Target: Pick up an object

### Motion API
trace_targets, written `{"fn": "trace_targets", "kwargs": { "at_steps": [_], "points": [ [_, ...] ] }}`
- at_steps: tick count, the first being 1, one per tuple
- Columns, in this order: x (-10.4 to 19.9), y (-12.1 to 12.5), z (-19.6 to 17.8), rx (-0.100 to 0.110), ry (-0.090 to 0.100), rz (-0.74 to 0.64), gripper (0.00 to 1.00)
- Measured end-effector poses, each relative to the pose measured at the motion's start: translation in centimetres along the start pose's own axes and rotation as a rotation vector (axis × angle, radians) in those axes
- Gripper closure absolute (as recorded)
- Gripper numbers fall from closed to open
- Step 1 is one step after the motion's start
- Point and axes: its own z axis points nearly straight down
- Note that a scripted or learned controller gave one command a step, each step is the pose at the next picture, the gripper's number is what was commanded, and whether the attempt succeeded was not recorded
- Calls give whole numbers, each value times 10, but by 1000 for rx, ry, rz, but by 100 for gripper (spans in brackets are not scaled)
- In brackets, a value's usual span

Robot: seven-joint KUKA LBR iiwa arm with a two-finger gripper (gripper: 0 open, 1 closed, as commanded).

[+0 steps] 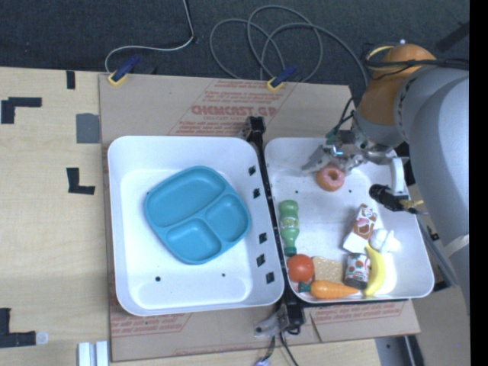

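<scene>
**End effector over a doughnut in the right bin**

Starting at the left, we see the left bin (122,204) holding a blue divided plate (198,213) lying flat. A black divider (263,204) separates it from the right bin (301,152). There we find a green bottle (288,223) lying near the divider, with a red tomato (300,268), a cracker (327,268) and an orange carrot (332,289) below it. Further right, a pink doughnut (331,178) sits in the upper part of the bin, and the end effector (336,157) hangs just above it, touching or nearly so. We cannot tell how far its fingers are parted, nor whether they grip the doughnut. Near the right wall lie a small carton (366,223) and a yellow banana (378,268).
</scene>
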Motion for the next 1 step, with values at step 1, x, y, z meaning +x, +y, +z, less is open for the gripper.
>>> {"fn": "trace_targets", "kwargs": {
  "at_steps": [1],
  "points": [
    [-1, 0, -10, 0, -3, -1, 100]
  ]
}}
